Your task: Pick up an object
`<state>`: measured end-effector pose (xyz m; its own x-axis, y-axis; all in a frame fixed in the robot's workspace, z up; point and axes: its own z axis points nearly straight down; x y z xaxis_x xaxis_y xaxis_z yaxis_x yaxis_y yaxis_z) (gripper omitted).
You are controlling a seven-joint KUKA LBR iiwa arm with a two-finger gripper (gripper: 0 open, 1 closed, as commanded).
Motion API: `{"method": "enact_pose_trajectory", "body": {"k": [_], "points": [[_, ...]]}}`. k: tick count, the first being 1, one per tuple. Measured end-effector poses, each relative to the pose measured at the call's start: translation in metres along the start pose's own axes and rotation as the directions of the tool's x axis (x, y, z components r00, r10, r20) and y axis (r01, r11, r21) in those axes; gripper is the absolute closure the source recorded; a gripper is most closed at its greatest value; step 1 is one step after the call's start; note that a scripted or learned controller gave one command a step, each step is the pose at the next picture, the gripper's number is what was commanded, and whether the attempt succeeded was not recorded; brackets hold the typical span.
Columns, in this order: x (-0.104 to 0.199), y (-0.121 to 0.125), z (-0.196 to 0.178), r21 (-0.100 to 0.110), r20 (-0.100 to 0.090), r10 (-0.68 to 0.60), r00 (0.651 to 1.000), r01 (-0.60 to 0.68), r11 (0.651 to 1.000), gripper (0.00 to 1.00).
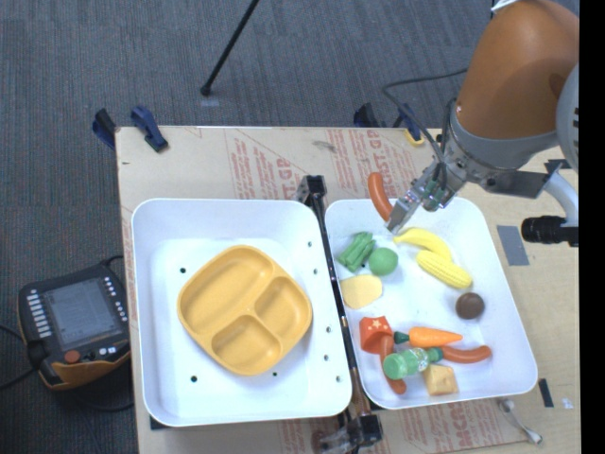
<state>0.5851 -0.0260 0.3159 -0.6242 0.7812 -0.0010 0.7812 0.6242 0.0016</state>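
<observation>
The gripper [397, 219], its state impossible to tell, hung in the right bin [492, 253] just beside a red sausage [378, 195], with the banana [423, 240] directly below-right.

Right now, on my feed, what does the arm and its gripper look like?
The arm is bulky and rounded, with a broad orange shell above a grey metallic wrist ring. Below it sits a small silver-grey gripper with slim pale fingers. A thin dark cable runs beside the wrist, and a black cylindrical fitting juts out at the right.
</observation>
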Motion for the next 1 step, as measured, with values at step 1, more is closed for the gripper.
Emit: {"method": "enact_pose_trajectory", "body": {"k": [1], "points": [[0.0431, -0.0080, 0.0227, 0.000, -0.001, -0.318, 0.948, 0.318, 0.948, 1.00]]}}
